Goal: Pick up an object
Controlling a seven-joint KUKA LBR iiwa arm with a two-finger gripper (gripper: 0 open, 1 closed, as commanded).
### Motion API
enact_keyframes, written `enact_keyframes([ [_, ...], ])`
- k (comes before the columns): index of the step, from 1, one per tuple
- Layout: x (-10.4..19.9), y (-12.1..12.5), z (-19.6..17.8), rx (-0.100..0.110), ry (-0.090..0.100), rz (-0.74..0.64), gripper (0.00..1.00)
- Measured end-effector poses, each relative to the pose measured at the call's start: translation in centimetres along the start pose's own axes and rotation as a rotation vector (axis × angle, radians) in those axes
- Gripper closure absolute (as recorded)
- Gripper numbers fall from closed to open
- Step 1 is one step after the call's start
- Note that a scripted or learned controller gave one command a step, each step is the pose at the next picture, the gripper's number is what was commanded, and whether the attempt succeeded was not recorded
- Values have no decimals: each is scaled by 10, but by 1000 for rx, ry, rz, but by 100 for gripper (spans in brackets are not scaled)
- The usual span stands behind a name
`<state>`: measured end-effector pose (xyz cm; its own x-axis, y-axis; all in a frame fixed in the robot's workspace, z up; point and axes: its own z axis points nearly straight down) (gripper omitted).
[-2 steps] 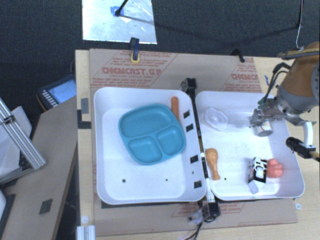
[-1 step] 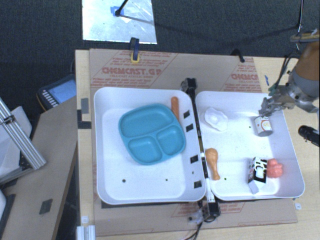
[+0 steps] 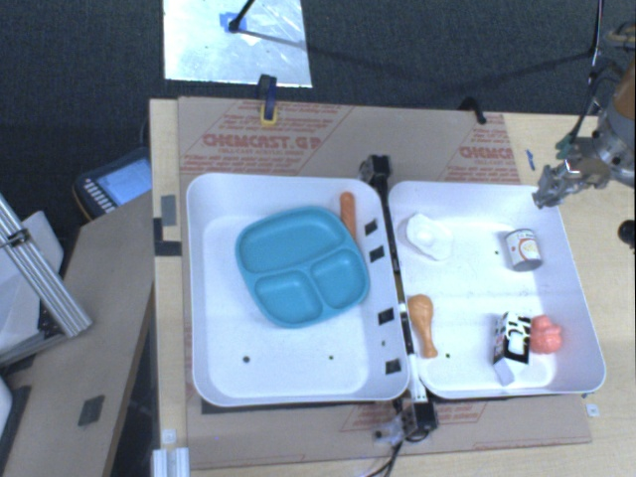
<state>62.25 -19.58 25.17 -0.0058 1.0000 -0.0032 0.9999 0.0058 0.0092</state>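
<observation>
tool [image 3: 553, 189] over R bin [image 3: 477, 199] far corner | grip state unclear | can [image 3: 522, 249] nearby

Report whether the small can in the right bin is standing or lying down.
Lying down. The can rests on its side on the right bin floor, label along its length and one round end facing the camera.

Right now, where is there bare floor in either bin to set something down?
Left bin: front strip below the blue divided plate. Right bin: middle, between white lump, can and drumstick. Crowded: front right corner, black-and-white item touching pink toy.
</observation>
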Motion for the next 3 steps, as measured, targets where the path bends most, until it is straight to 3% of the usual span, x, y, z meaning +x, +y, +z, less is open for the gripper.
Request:
enact_keyframes([
  [1, 0, 2, -30, 3, 1, 0, 100],
  [3, 103, -7, -17, 8, 4, -3, 100],
])
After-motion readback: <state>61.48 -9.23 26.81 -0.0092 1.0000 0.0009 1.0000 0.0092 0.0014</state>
